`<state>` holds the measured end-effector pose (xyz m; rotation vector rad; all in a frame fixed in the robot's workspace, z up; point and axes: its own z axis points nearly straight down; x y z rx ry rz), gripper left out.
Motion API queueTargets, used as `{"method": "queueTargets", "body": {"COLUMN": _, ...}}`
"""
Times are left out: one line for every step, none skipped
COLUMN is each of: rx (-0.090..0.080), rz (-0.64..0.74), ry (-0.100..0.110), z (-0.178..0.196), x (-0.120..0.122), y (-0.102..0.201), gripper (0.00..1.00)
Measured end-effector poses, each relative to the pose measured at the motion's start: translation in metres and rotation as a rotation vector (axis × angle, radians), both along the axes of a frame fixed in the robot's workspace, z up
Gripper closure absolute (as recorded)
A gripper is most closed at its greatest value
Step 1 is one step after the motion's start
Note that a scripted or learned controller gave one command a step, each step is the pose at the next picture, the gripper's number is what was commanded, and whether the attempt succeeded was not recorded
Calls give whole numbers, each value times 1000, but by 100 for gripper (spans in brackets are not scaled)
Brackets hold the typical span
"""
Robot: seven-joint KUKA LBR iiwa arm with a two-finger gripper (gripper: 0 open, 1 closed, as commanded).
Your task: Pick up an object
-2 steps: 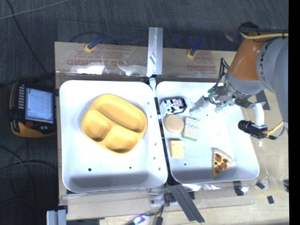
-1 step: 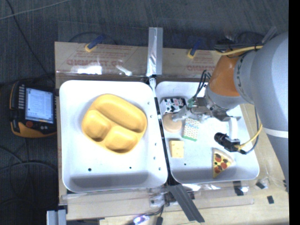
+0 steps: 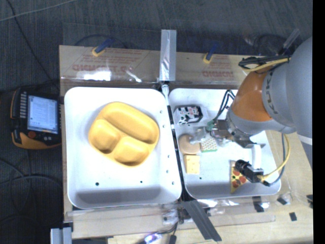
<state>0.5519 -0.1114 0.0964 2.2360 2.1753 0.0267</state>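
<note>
Small objects (image 3: 192, 146) cluster at the right bin's (image 3: 223, 187) left side, end effector (image 3: 212, 131) poised just beside them, opening indiscernible.

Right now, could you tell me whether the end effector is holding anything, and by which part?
It cannot be told. The end effector sits low in the right bin, over a small green checked item, with no grasp visible.
</note>
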Motion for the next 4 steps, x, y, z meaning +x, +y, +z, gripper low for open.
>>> {"method": "queueTargets", "body": {"rx": -1, "rz": 0, "ry": 1, "z": 10, "x": 0, "y": -1, "gripper": 100}}
{"method": "queueTargets", "body": {"rx": 2, "rz": 36, "ry": 30, "z": 45, "x": -9, "y": -56, "gripper": 100}}
{"method": "queueTargets", "body": {"rx": 3, "rz": 97, "ry": 30, "z": 104, "x": -11, "y": 11, "gripper": 100}}
{"method": "queueTargets", "body": {"rx": 3, "rz": 37, "ry": 31, "z": 109, "x": 25, "y": 19, "gripper": 100}}
